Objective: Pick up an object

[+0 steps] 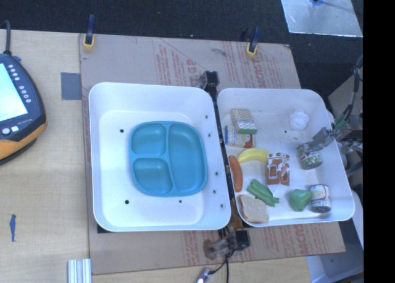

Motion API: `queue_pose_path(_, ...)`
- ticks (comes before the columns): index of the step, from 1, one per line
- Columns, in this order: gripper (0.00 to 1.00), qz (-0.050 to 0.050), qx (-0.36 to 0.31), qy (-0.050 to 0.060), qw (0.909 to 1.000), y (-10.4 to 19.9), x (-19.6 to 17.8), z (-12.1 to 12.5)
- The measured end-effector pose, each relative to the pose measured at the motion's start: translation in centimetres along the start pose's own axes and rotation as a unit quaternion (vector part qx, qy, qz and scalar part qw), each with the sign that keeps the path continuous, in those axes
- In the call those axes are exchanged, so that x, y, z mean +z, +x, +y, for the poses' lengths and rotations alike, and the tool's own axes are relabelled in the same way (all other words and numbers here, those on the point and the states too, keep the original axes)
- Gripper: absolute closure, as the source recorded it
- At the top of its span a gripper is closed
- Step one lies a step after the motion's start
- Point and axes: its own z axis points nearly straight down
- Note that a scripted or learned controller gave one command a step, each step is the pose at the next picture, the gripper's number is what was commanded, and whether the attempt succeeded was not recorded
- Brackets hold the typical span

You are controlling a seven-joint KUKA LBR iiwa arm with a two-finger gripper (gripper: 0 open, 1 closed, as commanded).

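At the right rim of the right bin (321,99) the gripper (322,137) reaches in low, just above a small jar (309,157); whether its fingers are wide or narrow I cannot tell, the metal part is too small and blurred. The jar seems the nearest thing to take, I think. This bin holds many toy foods: a banana (252,155), a sausage (236,173), a green pepper (300,199), a tin can (319,198), a bread slice (253,208), a small box (243,121); nothing is lifted yet. In the left bin (102,152) lies a blue divided plate (168,157), probably waiting for a meal.
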Motion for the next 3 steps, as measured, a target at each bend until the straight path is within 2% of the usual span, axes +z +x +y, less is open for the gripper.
queue_pose_path(1,0.0,-0.001,-0.001,0.001,1.0,4.4,7.3,6.7)
queue_pose_path(2,0.0,0.0,-0.001,0.002,1.0,5.4,15.7,0.4)
queue_pose_path(3,0.0,-0.001,-0.001,0.0,1.0,9.4,15.6,3.8)
